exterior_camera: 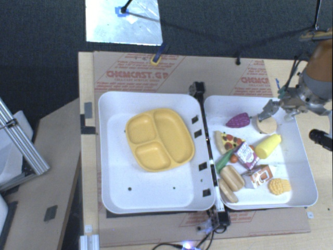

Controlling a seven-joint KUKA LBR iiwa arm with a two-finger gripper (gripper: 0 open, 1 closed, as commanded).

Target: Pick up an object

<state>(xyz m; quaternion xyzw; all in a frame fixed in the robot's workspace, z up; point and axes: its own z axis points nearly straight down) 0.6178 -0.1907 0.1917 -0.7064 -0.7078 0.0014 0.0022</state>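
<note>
My gripper [278, 112] hangs over the back of the right bin [307, 163], open, with nothing between its fingers. Just below it lies a round tan disc [266, 125], and a purple piece [238, 120] sits to the disc's left. Further forward in the same bin are a yellow bottle-shaped toy [268, 146], a pizza slice [229, 139], a small packet [245, 155], a green pod [223, 161], a hot dog [231, 179], a little carton [260, 175] and a corn cob [279, 186].
The left bin [112, 191] holds a yellow divided tray [158, 139]. A black divider rail [208, 155] with clips runs between the bins. The arm's grey and orange wrist [320, 72] reaches in over the bench's right edge. A metal frame [18, 139] stands at the far left.
</note>
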